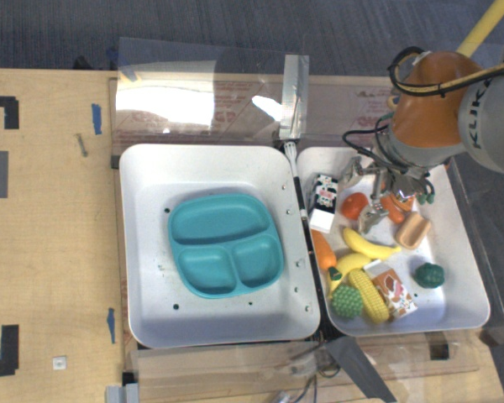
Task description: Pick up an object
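Lying lengthwise left-to-right, banana [366, 244] below tool [385, 201].

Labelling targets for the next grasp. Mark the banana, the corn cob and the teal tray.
banana [368, 244], camera view, middle of its curved body.
corn cob [366, 293], camera view, centre of the yellow kernels.
teal tray [219, 220], camera view, floor of its large upper compartment.

Hidden and cut-off parts

The arm [454, 99] runs off the right edge and covers the right bin's [466, 250] far corner. The pincer's [385, 212] tips blur into the toys beneath; their spread is unreadable. The carrot [322, 248] lies partly under the banana [365, 243].
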Tool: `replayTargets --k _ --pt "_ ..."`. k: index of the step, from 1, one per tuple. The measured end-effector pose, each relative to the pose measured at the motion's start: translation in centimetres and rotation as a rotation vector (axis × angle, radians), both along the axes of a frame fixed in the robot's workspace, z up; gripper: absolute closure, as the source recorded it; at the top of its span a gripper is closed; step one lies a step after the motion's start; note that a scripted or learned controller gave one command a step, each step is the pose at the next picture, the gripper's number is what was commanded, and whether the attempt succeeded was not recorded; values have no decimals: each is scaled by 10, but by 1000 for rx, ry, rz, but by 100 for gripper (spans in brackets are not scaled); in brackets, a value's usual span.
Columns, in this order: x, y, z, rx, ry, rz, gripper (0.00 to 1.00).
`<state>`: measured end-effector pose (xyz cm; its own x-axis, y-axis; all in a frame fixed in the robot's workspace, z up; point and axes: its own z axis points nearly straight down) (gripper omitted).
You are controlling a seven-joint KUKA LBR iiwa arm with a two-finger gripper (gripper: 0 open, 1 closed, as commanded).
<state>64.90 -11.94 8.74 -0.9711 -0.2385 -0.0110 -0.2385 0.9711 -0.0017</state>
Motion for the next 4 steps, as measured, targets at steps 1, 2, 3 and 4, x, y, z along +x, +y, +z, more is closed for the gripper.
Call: replayTargets --k 1,2,3,4 --pt "-31 -84 -1 -3 7 37 0" --pt "-27 -80 12 -2 -3 41 100" --pt "-27 -80 12 -2 -2 41 0" --pt "-52 -52 0 0 5 17 0"
